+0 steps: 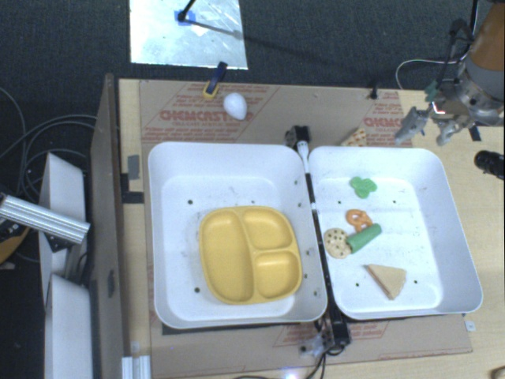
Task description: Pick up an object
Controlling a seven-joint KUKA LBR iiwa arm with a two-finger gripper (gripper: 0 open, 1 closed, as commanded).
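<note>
Two white bins (237, 160), side by side. One yellow divided tray (250, 253), three compartments, in the left bin. Five small items in the right bin: one green leafy piece (363, 185), one orange pretzel (357, 219), one green pickle (364, 238), one speckled cookie (336, 242), one tan wedge (386, 279). One white egg (235, 105) on the cardboard behind the bins.

Red "CHEMCAST" lettering, upside down, is printed repeatedly on the brown board (260, 109) under the bins.
</note>
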